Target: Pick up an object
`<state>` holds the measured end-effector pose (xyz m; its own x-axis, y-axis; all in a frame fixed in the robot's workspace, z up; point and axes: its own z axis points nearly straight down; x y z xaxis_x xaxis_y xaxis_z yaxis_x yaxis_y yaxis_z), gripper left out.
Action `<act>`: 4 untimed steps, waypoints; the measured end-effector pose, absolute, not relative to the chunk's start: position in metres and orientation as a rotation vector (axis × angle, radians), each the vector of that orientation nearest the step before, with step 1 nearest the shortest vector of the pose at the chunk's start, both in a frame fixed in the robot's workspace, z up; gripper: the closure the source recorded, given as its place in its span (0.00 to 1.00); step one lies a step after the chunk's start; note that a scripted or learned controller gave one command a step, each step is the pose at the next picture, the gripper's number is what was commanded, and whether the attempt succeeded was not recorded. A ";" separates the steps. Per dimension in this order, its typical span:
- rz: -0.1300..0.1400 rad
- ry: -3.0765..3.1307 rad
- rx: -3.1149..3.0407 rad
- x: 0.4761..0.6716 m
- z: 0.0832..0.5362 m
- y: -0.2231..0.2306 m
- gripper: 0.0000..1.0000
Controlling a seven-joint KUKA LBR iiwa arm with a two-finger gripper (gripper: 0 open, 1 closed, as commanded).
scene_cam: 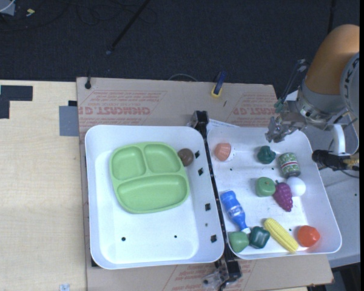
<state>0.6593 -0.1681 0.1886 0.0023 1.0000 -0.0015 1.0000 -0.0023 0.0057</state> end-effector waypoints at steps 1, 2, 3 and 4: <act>0.003 2.220 2.221 0.660 0.230 -0.169 1.00; -0.003 2.226 2.224 0.625 0.225 -0.144 1.00; -0.004 2.224 2.226 0.588 0.228 -0.123 1.00; -0.004 2.227 2.224 0.549 0.237 -0.095 1.00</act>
<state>0.5485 -0.0955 0.2368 -0.0012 1.0000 0.0022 1.0000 0.0012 -0.0057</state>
